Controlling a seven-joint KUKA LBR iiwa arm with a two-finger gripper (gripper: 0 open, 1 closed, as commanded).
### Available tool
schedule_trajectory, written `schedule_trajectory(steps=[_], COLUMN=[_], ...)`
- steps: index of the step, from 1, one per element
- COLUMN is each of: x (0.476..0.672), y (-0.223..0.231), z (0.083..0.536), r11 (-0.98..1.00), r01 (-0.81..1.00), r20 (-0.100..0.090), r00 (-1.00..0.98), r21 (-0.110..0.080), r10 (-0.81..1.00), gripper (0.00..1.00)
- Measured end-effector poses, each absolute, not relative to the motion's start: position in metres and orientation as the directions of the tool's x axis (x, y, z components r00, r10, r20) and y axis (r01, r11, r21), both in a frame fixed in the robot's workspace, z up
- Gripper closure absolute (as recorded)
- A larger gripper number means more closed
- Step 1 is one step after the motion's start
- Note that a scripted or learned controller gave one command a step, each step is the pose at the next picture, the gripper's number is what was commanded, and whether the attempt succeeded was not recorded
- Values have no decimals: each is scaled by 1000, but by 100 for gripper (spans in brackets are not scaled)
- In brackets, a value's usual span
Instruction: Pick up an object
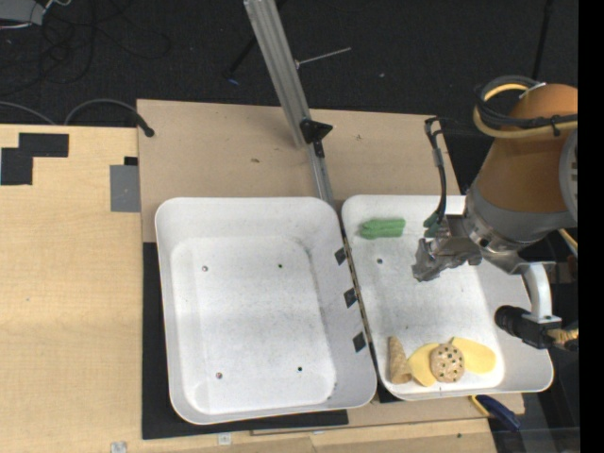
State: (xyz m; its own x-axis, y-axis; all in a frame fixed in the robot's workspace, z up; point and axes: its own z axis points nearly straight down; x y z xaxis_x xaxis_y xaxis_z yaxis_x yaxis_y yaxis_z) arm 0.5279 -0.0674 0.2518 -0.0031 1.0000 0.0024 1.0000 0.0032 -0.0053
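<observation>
Two white bins sit side by side at frame centre. The left bin shows a bare white floor. The right bin holds a green block at its upper left corner, and — along its lower edge — a tan piece, a yellow slice and a dotted cookie (overlapping the slice). The gripper hangs over the right bin's middle; finger state cannot be told. No readable writing.
</observation>
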Motion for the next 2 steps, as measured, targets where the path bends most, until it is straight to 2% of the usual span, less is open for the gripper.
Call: schedule_trajectory(steps=[1, 2], x=[522, 519], y=[-13, 32], z=[237, 241], r11=[4, 5], r01=[1000, 1000], r20=[3, 2], r00=[-4, -5], r21=[-6, -3], r10=[1000, 1000], gripper=[100, 100])
